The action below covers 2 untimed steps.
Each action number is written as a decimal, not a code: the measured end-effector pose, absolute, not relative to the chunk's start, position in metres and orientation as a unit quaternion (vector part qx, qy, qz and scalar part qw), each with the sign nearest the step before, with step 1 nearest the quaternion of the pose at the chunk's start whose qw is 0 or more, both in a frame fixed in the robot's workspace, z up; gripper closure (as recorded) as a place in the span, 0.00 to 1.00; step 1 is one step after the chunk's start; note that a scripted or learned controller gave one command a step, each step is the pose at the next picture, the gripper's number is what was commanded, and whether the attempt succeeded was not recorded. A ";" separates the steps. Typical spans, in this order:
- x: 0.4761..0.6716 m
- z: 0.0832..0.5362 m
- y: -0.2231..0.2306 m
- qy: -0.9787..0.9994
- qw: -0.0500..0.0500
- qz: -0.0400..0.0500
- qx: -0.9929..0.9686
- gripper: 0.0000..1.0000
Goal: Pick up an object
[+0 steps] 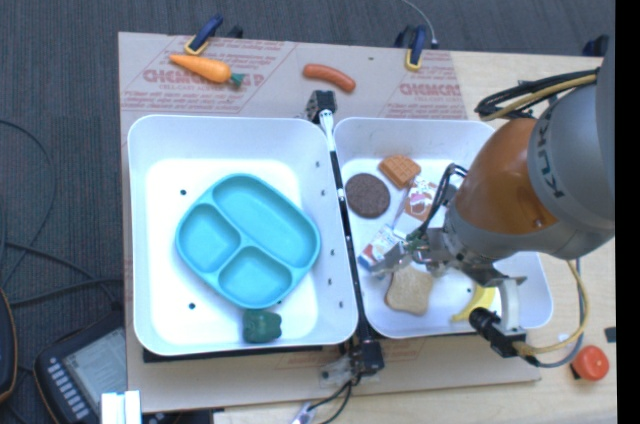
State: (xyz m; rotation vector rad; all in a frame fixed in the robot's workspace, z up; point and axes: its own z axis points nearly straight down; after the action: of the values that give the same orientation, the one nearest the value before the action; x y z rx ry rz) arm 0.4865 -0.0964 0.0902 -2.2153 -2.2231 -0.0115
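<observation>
While a blue divided plate (248,239) and a green toy (262,325) lie in the left bin (140,212), a toy carrot (202,68) and sausage (329,77) sit on the table (440,382) at upper centre. In the right bin (540,302), a dark round patty (367,195), a waffle piece (399,170) and a bread slice (409,292) surround the tool (405,250); whether it is spread or pinched cannot be told.

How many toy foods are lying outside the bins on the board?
2: a carrot at the board's far left, and a sausage near its middle, just beyond the bins. The arm may hide more on the right.
</observation>
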 end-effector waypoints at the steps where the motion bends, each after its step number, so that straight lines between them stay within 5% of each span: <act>1: 0.490 0.103 -0.096 -0.708 -0.001 -0.008 -0.706 1.00; 2: 0.490 0.103 -0.096 -0.708 -0.001 -0.007 -0.706 0.00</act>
State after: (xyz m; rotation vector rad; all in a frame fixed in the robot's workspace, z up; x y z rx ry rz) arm 0.4896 -0.0962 0.1029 -2.2210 -2.2259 -0.0218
